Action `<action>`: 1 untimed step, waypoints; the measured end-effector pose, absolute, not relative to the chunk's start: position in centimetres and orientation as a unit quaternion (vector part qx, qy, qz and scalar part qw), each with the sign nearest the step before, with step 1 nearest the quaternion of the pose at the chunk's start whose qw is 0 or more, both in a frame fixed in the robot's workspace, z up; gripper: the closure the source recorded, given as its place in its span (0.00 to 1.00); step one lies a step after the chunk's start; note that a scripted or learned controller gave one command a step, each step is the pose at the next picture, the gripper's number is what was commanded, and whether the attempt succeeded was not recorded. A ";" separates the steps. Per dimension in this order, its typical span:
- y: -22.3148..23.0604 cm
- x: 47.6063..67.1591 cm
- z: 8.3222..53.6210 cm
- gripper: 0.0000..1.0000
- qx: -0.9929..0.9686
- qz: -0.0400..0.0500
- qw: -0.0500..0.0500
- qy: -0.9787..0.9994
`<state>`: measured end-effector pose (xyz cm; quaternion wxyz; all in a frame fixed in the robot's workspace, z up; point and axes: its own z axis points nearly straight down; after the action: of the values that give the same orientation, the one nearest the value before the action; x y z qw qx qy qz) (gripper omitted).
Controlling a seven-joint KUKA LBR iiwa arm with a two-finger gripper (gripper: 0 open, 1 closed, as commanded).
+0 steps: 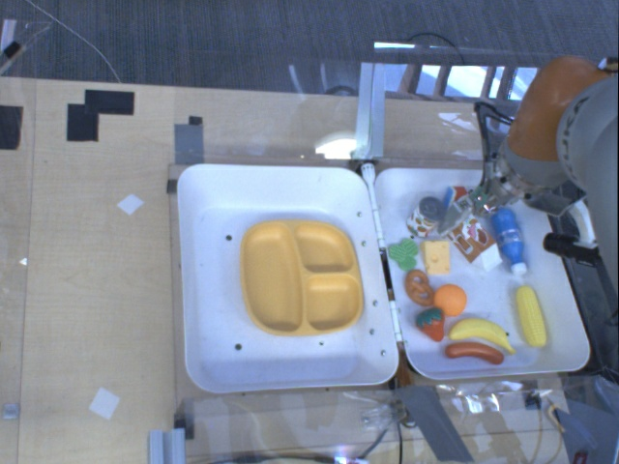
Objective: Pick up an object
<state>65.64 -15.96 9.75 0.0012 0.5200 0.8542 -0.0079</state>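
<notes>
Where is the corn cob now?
The corn cob lies in the right bin, near its right wall, beside the banana and below the blue bottle.

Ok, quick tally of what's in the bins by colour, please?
Yellow: 4, tray, banana, corn, cheese
Orange: 1, orange
Red or brown: 3, sausage, strawberry, pretzel
Green: 1, leaf
Blue: 1, bottle
Mixed clutter under the gripper: cannot count
Total: 10
</notes>
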 end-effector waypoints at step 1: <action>-15.9 66.0 11.0 1.00 0.517 -0.006 0.008 0.856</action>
<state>65.96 -15.91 10.96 0.0078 0.5169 0.8560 -0.0060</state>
